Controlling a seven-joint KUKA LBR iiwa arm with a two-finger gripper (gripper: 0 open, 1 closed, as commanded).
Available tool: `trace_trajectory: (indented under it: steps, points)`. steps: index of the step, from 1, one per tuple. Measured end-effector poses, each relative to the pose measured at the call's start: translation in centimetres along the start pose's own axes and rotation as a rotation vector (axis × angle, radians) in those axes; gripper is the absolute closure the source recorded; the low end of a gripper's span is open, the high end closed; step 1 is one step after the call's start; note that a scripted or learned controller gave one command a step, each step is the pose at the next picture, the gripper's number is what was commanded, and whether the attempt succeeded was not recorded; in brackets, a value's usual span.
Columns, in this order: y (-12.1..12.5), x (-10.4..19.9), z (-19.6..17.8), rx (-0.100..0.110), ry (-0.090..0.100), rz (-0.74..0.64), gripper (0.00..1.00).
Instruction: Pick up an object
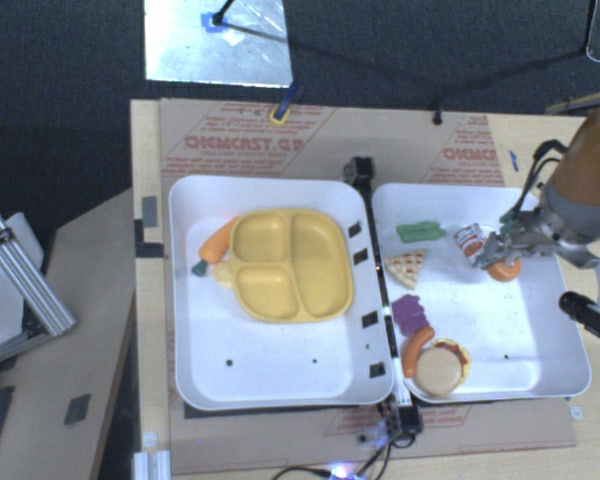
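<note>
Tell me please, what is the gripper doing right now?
Gripper: low in the right bin, over an orange toy beside a red-and-white can; grasp cannot be told.

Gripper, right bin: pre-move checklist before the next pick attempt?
1. Gripper over the right bin: ok, it sits at the bin's far right part.
2. Candidate under it: ok, an orange piece and a red-and-white item lie right at the gripper.
3. Object held between fingers: cannot tell, the wrist hides the tips.
4. Neighbours clear of that spot: ok, green piece, pizza slice and burger lie apart.
5. Left bin's yellow tray out of the way: ok.
</note>
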State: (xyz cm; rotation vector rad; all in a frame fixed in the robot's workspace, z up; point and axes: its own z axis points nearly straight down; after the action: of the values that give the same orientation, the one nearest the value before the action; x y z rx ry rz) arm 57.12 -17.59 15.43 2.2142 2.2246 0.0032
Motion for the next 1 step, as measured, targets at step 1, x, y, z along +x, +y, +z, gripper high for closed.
trace_trajectory:
  steps: [1]
  points:
    - [0.45,-0.73,-4.67,-0.003,-0.002,0.0,1.0]
